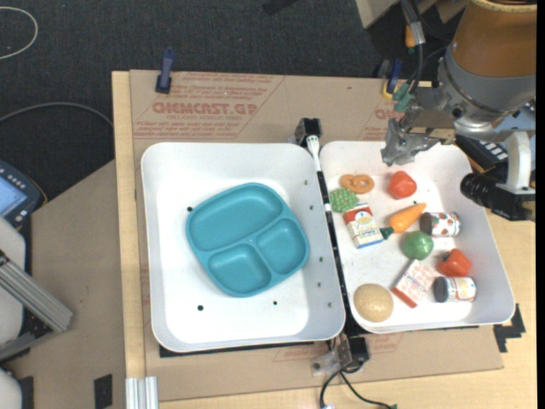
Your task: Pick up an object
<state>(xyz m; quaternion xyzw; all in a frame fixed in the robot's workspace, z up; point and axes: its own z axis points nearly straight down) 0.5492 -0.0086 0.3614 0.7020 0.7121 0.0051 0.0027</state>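
Note:
My gripper (398, 150) hangs over the far edge of the right bin (494, 301), its dark fingers pointing down with nothing visible between them. Just below it lie a red tomato (402, 184) and a pretzel (357, 181). Further toward the front are a carrot (407, 218), a green waffle piece (344, 200), a small milk carton (364, 226), a green ball (417, 245), a red pepper (455, 262), two small cans (443, 224) (454, 289), a pink packet (415, 281) and a tan bun (373, 302).
The left bin (166, 296) holds a teal divided plate (247, 239). A black clip (307, 130) sits at the far end of the seam between the bins. Cardboard (204, 100) lies under both bins, and a black fitting (490, 190) juts in at the right.

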